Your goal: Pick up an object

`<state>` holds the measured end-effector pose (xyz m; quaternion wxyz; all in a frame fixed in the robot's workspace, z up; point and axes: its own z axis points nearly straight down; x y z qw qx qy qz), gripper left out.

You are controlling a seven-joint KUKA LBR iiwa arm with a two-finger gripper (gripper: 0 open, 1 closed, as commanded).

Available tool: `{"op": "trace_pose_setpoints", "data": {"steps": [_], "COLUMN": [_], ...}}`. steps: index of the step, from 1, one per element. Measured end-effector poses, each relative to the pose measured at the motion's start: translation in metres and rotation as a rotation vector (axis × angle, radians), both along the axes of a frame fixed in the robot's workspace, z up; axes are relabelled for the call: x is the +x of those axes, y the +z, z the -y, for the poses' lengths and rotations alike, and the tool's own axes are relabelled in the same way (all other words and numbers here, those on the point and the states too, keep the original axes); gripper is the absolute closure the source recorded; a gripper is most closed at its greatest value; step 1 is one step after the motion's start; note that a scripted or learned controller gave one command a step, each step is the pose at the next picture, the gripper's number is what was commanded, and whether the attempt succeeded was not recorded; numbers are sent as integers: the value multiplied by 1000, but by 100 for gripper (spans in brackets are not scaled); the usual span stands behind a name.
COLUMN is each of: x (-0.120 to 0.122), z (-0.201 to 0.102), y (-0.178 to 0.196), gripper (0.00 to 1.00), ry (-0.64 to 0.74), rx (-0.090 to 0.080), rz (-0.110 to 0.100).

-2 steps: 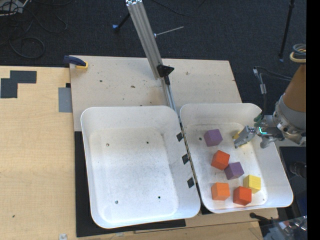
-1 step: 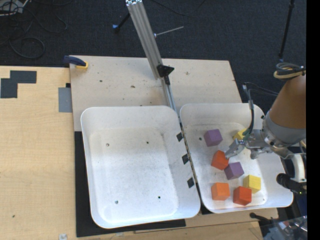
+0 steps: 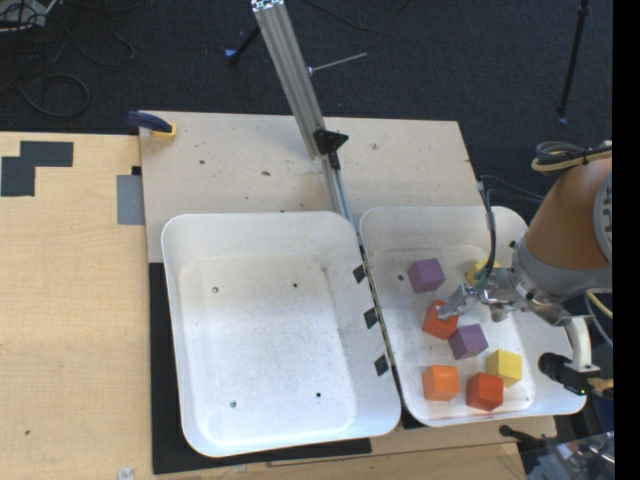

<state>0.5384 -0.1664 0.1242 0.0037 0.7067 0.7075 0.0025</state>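
Claw: gripper (image 3: 462, 303) is hanging low over the right bin (image 3: 400, 230), reaching in from the right, its metal tips pointing left and slightly down.
Claw state: fingers are looking narrowly parted with nothing clearly sitting between them; whether they are pinching anything is too small to tell.
Nearest thing: red-orange block (image 3: 438, 322) is lying just below and left of the tips, touching or all but touching them; by my reading this is the block being gone for.
Its lie: block is sitting tilted, one corner up, with no long axis to speak of, so the line of approach matters more than any turning.
Crowding: purple block (image 3: 467, 341) is pressing in just below the claw, right beside the red-orange one; another purple block (image 3: 426, 274) is sitting above and left of the tips, apart from them.
Farther blocks: orange block (image 3: 440, 382), red block (image 3: 485, 391) and yellow block (image 3: 504, 365) are lying below the claw, near the bin's lower rim.
Open room: bare bin floor is stretching left of the tips toward the divider wall, giving space to close without hitting an edge.
Risk: lower finger is likely to nudge the purple neighbour instead of seating cleanly.
Other bin: left bin (image 3: 200, 238) is lying well to the left.
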Motion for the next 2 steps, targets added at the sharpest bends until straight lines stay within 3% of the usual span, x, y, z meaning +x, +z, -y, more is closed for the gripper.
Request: {"op": "trace_pose_setpoints", "data": {"steps": [1,2], "x": [4,4], "z": [1,1], "y": [-4,4], "gripper": [0,100], "ry": [-3,-11], "rx": [-2,0], "rz": [10,11]}}
